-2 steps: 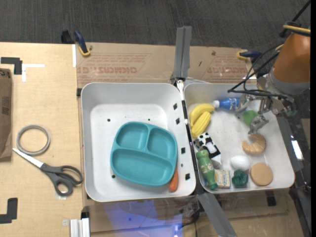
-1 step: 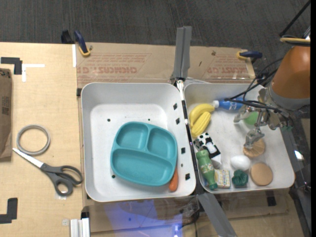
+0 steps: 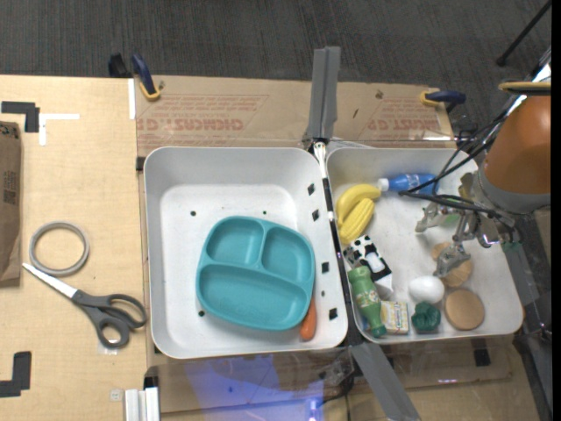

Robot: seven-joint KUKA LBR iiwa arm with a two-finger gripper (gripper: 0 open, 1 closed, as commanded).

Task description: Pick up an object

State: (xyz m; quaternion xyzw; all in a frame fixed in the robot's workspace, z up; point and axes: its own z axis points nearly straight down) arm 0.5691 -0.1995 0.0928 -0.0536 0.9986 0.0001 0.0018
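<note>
Now | gripper (image 3: 452, 254) low in right bin (image 3: 501, 323), finger state cannot tell | tan object (image 3: 457, 273) touching beneath it, white egg (image 3: 427, 288) just beside | risk: closing off-centre nudges tan object against egg, grasp slips.

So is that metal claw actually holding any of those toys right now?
Nothing is held. The gripper hovers in the right bin just above a tan piece, with nothing between its fingers.
</note>
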